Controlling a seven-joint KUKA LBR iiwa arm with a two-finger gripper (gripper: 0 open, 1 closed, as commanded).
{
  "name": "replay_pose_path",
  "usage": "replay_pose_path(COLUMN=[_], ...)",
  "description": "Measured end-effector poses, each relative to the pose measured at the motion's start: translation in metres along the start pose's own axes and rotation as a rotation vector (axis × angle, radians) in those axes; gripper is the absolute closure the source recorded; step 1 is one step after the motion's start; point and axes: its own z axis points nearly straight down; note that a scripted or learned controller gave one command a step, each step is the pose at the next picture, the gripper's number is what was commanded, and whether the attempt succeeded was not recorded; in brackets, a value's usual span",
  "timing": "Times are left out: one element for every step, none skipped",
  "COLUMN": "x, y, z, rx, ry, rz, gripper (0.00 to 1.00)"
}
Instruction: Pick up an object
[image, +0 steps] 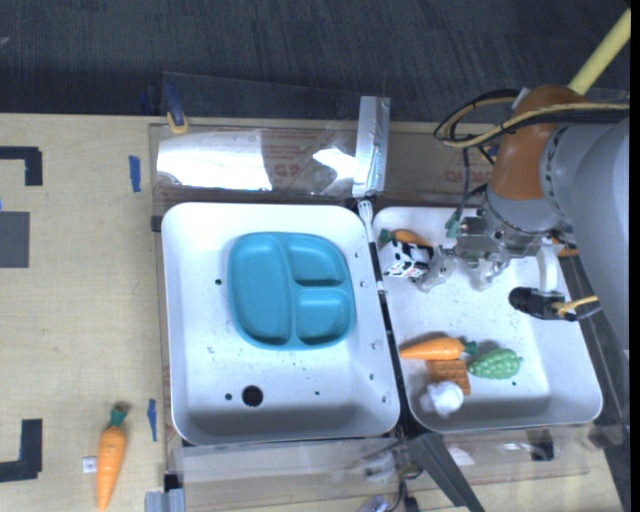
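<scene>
Gripper open, holding nothing, low in right bin, beside black-and-white toy cow; 1 carrot nearby.

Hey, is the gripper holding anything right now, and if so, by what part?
Nothing is held: the gripper hangs open over the right bin, beside the toy cow.

A robot lab test bench, seen from above.
We see a wooden bench marked with tape, two white bins of toys, and a grey arm trailing cables.
</scene>
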Motion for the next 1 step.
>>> replay_pose_path(x=[0.0245], y=[-0.0773], z=[0.0147], rx=[-0.127], ry=[-0.001], rz=[0.018], gripper=[0.0])
